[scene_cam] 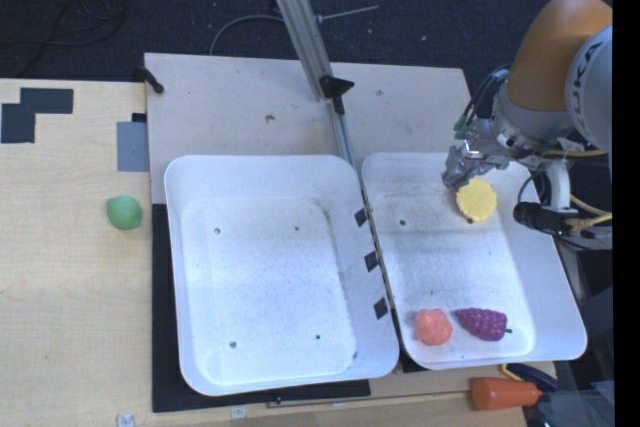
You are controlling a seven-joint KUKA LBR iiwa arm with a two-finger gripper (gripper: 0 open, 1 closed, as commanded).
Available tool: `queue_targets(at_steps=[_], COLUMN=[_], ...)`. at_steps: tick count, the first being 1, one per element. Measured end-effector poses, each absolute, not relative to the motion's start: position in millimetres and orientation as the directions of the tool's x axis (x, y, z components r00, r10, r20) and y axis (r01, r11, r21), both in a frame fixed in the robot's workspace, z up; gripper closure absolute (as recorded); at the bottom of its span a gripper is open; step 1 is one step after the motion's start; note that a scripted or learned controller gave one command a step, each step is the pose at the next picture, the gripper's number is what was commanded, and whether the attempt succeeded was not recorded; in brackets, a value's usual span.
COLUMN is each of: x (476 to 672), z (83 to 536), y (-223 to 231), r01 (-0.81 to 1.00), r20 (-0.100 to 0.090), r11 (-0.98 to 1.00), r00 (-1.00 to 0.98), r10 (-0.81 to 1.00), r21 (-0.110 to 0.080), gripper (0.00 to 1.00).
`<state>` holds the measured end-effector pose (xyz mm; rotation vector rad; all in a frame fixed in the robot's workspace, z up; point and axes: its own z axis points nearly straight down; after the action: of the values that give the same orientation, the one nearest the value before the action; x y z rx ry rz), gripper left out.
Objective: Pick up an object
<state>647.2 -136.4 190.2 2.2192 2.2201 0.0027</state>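
Note:
A yellow round object [477, 200] lies at the back right of the right bin [455, 260]. My gripper [461, 170] is right over its upper left edge, touching or almost touching it. Near the front of the same bin sit an orange-pink object [433, 327] and a purple grape bunch [482, 323], side by side. How the gripper stands is hidden from this angle.
The left bin [265, 270] lies beside the right one. A green ball [124, 212] rests on the wooden bench to the left. An orange object [508, 393] lies in front of the right bin. A metal rail [305, 25] slants up behind the bins.

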Motion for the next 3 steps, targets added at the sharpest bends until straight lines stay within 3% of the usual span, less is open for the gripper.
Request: queue_targets(at_steps=[1, 3], x=[647.7, 591.6], z=[231.1, 220.0], y=[-137.1, -40.0], r01=[1.0, 1.0], r20=[-0.001, 0.001], r11=[-0.001, 0.002], r00=[0.001, -0.002], r10=[1.0, 1.0], r21=[0.004, -0.001], gripper=[1.0, 1.0])
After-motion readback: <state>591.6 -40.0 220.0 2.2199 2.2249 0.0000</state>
